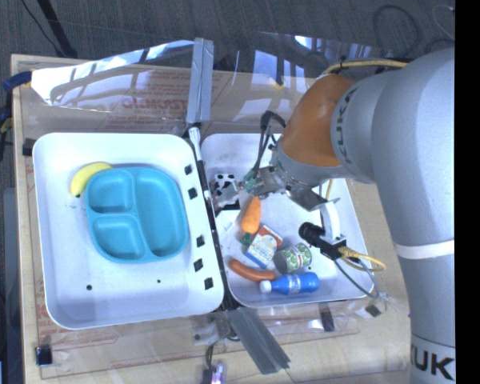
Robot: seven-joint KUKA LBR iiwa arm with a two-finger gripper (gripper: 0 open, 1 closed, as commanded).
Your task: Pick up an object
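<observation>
The grey arm (400,134) is bent down over the right bin (348,214), its gripper (254,184) set near the bin's far left corner; whether the gripper is spread or pressed together cannot be told. A smooth, tapered orange carrot (250,218) is seen just below it, beside the left wall.

The bench (20,238) bears two white bins (56,278) (side by side).

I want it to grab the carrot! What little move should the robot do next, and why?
Probably a short drop straight down. The gripper hangs just above the top end of the carrot in the right bin, so lowering looks like the nearest way to reach it.
</observation>
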